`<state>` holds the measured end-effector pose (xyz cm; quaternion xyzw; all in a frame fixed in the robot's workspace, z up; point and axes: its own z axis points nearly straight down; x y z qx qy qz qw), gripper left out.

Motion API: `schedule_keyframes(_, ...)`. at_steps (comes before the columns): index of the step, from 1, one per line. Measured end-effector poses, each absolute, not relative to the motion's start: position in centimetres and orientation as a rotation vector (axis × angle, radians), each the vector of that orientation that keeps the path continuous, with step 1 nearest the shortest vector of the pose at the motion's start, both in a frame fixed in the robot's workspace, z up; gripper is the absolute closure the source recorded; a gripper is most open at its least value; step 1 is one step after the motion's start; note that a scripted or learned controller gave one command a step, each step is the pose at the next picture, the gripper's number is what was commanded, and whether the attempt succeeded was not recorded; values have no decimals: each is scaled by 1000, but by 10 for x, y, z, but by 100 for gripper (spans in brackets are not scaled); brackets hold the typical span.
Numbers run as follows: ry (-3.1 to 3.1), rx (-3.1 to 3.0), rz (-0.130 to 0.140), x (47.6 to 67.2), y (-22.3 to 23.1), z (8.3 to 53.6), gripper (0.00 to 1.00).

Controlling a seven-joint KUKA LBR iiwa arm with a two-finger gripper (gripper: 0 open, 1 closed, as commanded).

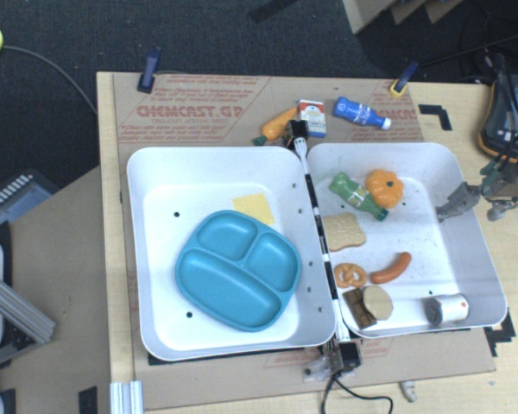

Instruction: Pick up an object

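The toy sausage (390, 268) (light, rigid, likely slick) is best pinched across its middle; the end effector's (463, 198) state cannot be told.

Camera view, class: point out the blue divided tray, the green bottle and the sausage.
blue divided tray (237, 270), camera view, centre divider.
green bottle (356, 195), camera view, middle of its body.
sausage (390, 268), camera view, middle of its length.

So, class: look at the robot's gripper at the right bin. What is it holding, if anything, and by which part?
Nothing is held. The gripper sits at the right edge of the right bin, with nothing between its fingers; the nearest items, the orange and green bottle, lie apart from it.
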<state>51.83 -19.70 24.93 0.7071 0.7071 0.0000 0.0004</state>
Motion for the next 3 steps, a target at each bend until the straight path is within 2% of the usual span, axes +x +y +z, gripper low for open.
schedule_keyframes(1,2222,2223,-1,479,-161,160,0)
schedule_keyframes(2,2223,2222,-1,509,-107,101,0)
schedule_keyframes(3,2221,2225,-2,491,-170,84,0)
